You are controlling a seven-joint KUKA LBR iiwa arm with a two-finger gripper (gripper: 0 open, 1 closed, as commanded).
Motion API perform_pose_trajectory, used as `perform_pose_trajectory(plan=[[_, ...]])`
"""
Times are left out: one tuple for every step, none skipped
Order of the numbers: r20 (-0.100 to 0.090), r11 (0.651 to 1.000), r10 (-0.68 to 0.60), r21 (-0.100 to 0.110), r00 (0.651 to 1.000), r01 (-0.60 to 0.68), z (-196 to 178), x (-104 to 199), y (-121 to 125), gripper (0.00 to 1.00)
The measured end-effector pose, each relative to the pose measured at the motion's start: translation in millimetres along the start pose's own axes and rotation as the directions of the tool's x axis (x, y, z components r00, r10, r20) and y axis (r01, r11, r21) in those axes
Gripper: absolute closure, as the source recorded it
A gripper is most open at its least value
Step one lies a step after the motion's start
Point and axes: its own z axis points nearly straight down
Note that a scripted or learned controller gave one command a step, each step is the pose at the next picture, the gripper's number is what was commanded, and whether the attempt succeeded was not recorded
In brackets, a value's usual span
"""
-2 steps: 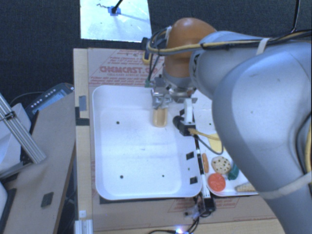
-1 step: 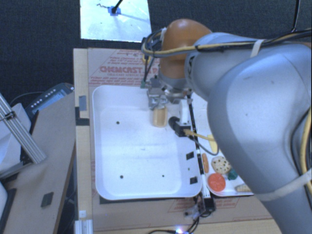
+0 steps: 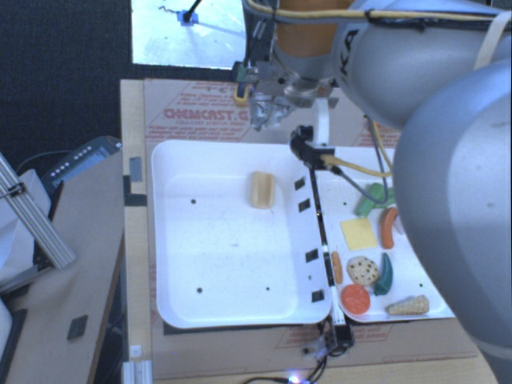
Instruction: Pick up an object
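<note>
A tan bread-like block lies in the left bin, near its far middle. My gripper hangs above the far rim of that bin, a little beyond the block and apart from it. In the right bin lie a green piece, a yellow square slice, an orange sausage, a speckled cookie, a red tomato, a dark green pepper and a tan cone. The arm hides much of the right bin.
The divider between the bins carries black clips and a cable. A small orange piece lies beside it. Printed cardboard lies under the bins. A grey device and metal rails stand left of the bench.
</note>
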Motion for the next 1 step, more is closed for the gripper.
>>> perform_pose_trajectory(plan=[[0.007,1.000,0.009,0.026,1.000,-0.009,78.0,-39.9,-57.7,1.00]])
